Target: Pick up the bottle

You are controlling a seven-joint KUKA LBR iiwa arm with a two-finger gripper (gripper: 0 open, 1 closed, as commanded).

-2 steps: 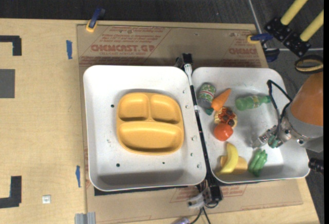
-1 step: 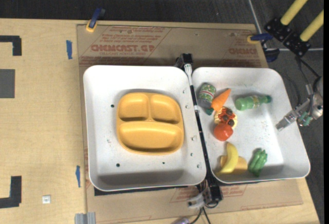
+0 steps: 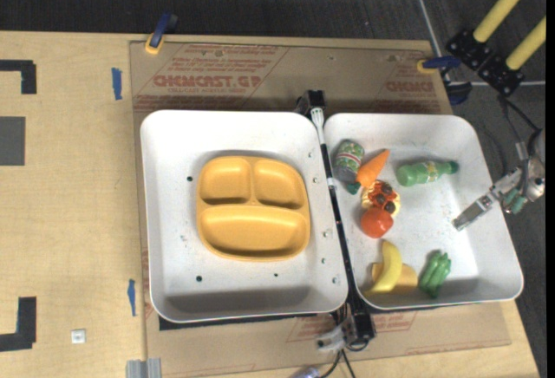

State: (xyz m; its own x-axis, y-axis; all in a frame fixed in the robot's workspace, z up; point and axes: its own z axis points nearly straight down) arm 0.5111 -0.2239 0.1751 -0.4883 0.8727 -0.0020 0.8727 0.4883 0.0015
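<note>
Green bottle (image 3: 426, 172) lies in right bin (image 3: 486, 281); left bin (image 3: 165, 194) holds yellow tray (image 3: 253, 205)

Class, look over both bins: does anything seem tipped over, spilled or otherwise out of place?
The green bottle lies on its side in the right bin instead of standing. Nothing looks spilled or broken. The yellow tray sits flat in the left bin.

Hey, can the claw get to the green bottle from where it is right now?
Probably yes. The claw sits at the right bin's right side, and the bottle lies up and to its left with bare bin floor between them. The carrot lies clear on the bottle's far side.
</note>
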